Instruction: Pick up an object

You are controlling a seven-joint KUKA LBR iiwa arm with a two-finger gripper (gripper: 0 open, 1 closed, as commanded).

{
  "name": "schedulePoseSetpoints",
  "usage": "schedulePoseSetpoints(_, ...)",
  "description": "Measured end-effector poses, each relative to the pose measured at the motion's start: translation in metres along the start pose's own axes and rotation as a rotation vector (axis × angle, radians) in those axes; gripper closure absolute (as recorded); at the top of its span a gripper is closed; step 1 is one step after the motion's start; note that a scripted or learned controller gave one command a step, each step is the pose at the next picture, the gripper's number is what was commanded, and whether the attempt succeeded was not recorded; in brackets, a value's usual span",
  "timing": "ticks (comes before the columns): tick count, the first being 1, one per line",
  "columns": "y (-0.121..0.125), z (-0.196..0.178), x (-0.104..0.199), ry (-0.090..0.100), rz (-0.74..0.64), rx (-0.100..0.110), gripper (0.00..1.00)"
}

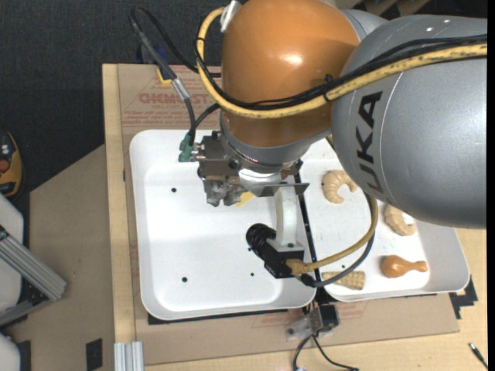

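Dark grey carpet floor (69,29) behind brown board bench top (77,230); aluminium frame rail (31,273) lower left.

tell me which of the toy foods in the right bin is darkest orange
The drumstick, near the right bin's front edge. It is deep orange-brown with a knobbed end; the croissant, the pastry and the corn are pale tan or yellow.
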State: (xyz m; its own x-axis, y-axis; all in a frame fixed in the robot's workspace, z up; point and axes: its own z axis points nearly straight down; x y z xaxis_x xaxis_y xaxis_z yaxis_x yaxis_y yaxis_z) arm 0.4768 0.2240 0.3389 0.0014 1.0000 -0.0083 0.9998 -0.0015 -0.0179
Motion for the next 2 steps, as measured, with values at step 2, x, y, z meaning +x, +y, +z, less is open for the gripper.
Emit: schedulePoseSetpoints(2,-0.001,-0.207,-0.002,0.018,-0.003,-0.037,1.0)
